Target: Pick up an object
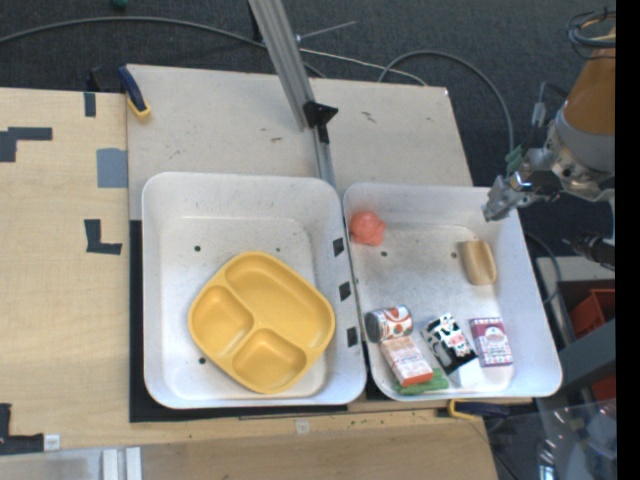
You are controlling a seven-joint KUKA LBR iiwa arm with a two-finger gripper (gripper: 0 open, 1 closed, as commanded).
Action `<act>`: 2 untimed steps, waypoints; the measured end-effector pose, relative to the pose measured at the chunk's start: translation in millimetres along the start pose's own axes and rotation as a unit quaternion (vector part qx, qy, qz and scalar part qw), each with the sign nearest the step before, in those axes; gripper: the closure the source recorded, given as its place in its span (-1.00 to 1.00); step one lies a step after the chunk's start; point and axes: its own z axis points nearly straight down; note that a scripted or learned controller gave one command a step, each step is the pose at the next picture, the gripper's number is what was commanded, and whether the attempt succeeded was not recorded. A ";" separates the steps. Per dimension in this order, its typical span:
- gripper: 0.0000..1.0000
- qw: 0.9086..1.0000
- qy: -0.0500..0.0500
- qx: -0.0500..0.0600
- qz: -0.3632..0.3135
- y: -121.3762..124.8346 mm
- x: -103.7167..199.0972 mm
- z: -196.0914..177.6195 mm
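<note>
The gripper (497,206), its opening impossible to judge, hovers near the tan bread roll (478,262), probably light and squashy, best pinched across its middle.

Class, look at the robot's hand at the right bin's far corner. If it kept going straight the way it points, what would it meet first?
The hand points down and leftward, so it would probably meet the right bin near its far right rim, short of the tan bread roll. Depth is uncertain from this single view.
</note>
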 end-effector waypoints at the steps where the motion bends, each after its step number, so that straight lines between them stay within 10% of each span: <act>1: 1.00 1.000 0.001 0.003 0.000 0.3 0.4 -1.3; 2: 1.00 1.000 0.002 0.003 -0.002 4.4 51.1 -7.3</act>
